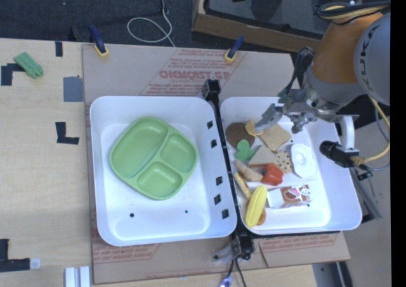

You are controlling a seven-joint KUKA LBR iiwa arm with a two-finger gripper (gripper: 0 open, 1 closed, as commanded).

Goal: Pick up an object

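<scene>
The arm (pixel 346 44) reaches in from the right. Its end effector (pixel 283 119) hangs with fingers spread apart, over the toast (pixel 275 138) in the right bin (pixel 342 213).

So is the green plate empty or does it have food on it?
Empty. The green plate lies flat in the left bin, its three sections bare. The toy food, like the corn, sits in the right bin.
</scene>
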